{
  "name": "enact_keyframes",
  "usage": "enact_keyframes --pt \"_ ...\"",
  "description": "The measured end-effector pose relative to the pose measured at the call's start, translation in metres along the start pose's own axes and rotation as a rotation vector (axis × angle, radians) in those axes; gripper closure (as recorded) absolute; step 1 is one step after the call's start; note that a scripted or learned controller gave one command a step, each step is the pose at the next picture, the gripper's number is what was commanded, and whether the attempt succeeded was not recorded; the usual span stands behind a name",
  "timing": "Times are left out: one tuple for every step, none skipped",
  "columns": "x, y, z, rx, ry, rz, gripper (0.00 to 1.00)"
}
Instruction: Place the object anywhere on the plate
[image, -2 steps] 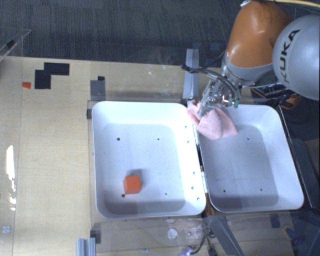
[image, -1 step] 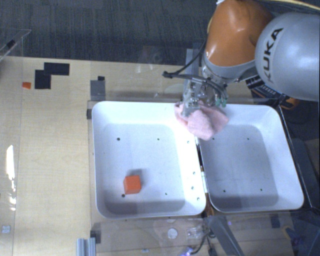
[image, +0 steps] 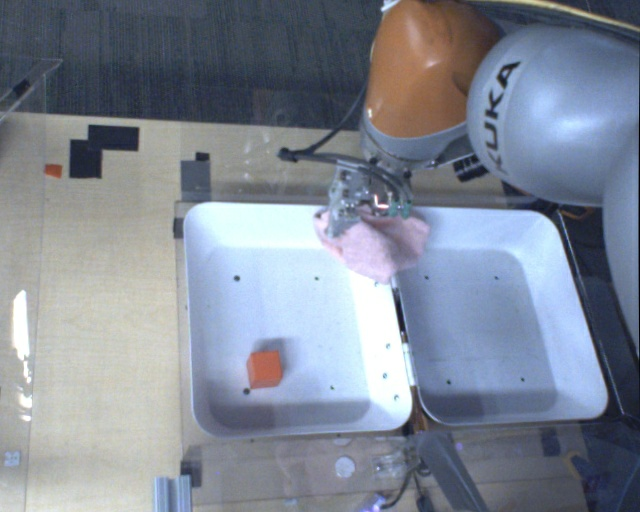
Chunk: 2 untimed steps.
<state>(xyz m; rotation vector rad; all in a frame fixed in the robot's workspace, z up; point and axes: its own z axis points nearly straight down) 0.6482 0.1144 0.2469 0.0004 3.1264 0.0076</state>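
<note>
A small orange block (image: 265, 369) lies on the floor of the left bin (image: 215, 300), near its front left corner. A pink plate (image: 378, 250) sits at the back, over the rim where the two bins meet. My gripper (image: 362, 208) hangs right over the plate's back edge and hides part of it. The orange block is far from the gripper, toward the front left.
The right bin (image: 560, 300) stands beside the left one. The grey arm with its orange band (image: 425, 70) reaches in from the upper right. Black markers (image: 98, 148) and a small orange square (image: 53, 171) lie on the bench at the far left.
</note>
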Motion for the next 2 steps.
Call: enact_keyframes --pt "0.0157 0.0482 0.0090 0.000 0.003 -0.001 1.00" --pt "0.0155 0.0482 0.0087 0.000 0.002 -0.001 0.00"
